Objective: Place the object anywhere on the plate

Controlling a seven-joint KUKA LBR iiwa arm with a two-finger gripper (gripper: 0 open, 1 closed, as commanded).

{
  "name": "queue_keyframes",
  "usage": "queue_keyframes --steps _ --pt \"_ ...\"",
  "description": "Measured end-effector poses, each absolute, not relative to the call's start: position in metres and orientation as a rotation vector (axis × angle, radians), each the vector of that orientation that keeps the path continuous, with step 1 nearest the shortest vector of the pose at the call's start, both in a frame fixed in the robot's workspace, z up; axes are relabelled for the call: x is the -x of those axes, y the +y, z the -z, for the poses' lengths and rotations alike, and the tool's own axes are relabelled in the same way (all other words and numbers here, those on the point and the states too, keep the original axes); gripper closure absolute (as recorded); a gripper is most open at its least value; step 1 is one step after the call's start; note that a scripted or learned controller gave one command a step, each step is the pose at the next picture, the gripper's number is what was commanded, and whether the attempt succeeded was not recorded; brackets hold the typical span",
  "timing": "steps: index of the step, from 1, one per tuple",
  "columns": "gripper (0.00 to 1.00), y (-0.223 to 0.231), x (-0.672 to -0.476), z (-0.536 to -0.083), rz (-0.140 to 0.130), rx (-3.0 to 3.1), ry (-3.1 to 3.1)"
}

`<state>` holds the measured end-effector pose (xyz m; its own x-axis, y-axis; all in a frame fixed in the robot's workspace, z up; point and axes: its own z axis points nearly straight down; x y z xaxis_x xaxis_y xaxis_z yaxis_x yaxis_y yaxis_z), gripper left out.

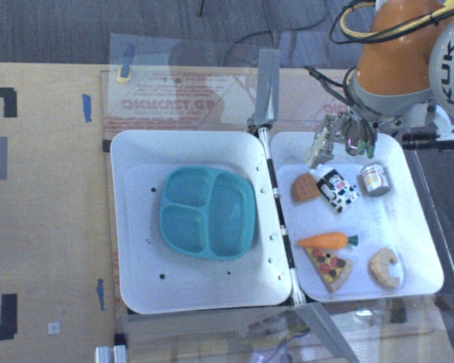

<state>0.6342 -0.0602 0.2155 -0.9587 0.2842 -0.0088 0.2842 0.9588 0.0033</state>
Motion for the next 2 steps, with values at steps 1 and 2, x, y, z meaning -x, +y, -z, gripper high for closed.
queue_keyframes --steps 1,2 --pt "1.00 -0.124 -0.608 -0.271 0.000 0.047 3.131" --pt "1.00 -0.111 -0.650 -0.223 -0.001 0.215 3.124"
